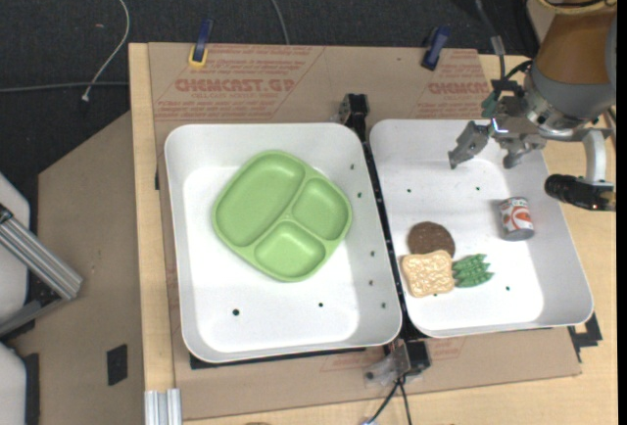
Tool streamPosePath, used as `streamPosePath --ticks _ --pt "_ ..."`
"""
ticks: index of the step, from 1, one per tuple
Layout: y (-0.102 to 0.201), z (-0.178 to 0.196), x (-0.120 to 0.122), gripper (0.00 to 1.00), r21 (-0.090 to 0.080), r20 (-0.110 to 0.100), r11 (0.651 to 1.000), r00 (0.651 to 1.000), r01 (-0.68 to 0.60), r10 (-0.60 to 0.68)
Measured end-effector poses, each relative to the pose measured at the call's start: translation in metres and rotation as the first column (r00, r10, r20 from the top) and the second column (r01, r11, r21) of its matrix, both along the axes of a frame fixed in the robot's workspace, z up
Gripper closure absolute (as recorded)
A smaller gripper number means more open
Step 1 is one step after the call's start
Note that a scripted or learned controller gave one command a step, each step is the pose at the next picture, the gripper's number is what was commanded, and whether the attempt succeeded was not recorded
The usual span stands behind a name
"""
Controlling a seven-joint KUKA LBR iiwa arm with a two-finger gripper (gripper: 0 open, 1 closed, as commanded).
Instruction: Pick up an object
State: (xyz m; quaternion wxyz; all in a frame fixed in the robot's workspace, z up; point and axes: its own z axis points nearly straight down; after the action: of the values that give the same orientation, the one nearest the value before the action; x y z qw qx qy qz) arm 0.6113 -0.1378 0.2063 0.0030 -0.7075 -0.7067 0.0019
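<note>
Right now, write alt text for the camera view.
A grey arm's open gripper hovers over the right bin, which holds a small can, brown patty, cracker and green pods. The left bin holds a green divided plate.

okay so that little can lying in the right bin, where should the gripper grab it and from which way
Grip the can across its rounded middle, coming straight down from above. It appears to lie on its side, apart from the other items, so the gripper fingers would likely fit either side of its body.
</note>
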Motion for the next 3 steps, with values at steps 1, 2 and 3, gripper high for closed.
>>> streamPosePath --ticks 1,2,3 --pt "0.001 -0.042 -0.002 0.0 0.0 0.001 1.0 1.0 -0.001 0.001" --pt "0.001 -0.105 -0.007 0.0 0.001 -0.001 1.0 1.0 -0.001 0.001" --pt "0.001 -0.09 -0.005 1.0 -0.001 0.008 1.0 1.0 -0.001 0.001"
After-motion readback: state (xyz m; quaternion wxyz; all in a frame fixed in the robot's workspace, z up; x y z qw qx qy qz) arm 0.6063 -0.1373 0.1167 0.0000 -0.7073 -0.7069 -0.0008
